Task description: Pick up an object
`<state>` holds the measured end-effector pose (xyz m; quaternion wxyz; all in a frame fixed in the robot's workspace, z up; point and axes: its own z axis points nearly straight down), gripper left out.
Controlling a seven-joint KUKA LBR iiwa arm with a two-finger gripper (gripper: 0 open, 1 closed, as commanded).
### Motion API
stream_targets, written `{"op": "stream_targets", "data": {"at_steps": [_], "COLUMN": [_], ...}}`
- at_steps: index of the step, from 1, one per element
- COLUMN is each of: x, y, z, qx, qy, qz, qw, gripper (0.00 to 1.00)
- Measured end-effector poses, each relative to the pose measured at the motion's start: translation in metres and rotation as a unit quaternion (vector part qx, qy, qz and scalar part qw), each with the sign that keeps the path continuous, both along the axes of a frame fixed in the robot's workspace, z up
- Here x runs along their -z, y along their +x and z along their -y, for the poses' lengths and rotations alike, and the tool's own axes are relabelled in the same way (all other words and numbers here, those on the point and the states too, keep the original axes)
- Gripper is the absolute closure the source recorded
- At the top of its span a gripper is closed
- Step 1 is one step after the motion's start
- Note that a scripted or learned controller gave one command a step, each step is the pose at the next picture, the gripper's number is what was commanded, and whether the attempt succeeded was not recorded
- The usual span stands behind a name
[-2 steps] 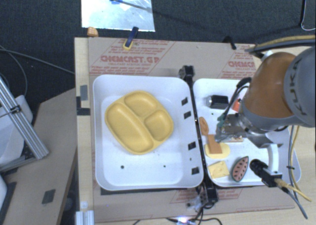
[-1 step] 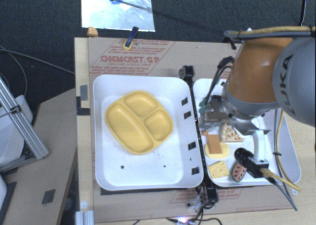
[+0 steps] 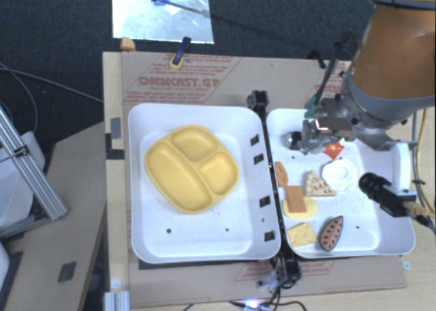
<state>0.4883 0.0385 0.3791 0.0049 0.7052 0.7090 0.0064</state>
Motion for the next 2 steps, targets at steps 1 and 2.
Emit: {"op": "stream_targets", "data": {"at_steps": [1,2], "x": [0.006,-0.005], "y": [-0.002,-0.001], "z": [-0.076,-0.071], "qx": [-0.003,-0.002], "qy": [0.0002,-0.0006], "qz": [-0.007,-0.005], "qw": [1.0000,1.0000], "gripper": [1.00,1.00]}}
